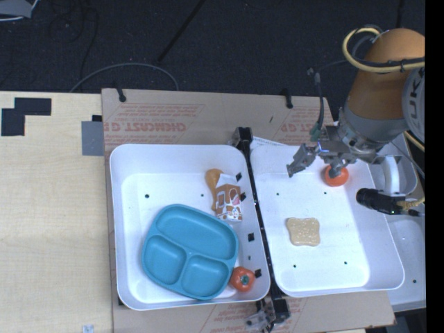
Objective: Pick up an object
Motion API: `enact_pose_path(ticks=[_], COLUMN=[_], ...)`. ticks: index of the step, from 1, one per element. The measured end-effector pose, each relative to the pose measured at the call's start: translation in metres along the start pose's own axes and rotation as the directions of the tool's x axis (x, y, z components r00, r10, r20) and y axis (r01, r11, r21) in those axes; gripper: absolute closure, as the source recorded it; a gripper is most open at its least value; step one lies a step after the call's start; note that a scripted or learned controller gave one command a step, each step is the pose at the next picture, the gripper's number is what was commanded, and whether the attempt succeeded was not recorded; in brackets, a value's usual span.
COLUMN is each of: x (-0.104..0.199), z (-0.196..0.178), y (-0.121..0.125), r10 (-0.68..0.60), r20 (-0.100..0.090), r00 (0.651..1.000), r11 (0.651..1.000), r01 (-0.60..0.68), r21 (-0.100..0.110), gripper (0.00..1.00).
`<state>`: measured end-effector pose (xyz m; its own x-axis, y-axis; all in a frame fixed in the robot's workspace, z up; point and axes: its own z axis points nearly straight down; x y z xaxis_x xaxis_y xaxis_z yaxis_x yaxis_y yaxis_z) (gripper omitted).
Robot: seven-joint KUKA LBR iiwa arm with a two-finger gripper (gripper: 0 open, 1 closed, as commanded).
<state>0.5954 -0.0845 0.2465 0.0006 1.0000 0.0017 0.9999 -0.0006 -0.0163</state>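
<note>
On the bench stand two white bins (125, 186) side by side. The gripper (320, 164) hangs over the right bin with its fingers spread apart, holding nothing, and an orange-red tomato (336, 177) lies just beside one finger.

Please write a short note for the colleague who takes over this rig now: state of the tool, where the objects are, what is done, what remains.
Tool: over the back of the right bin, fingers spread, holding nothing; an orange-red ball lies at one fingertip.
Right bin also holds a tan flat piece.
Left bin: blue divided plate, small patterned carton with a tan piece behind it, red tomato-like item at the front.
Done: nothing lifted.
Left: grasp one object and raise it.
</note>
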Motion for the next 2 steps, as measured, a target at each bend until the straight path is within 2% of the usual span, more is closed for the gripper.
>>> enact_pose_path(ticks=[1,2], x=[0.0,-0.001], z=[-0.007,0.057], y=[0.002,0.001], r10=[-0.002,-0.001], r20=[0.001,0.001], r00=[1.0,1.0], r11=[1.0,1.0], r01=[0.002,0.001], r21=[-0.012,-0.008], gripper=[0.0,0.0])
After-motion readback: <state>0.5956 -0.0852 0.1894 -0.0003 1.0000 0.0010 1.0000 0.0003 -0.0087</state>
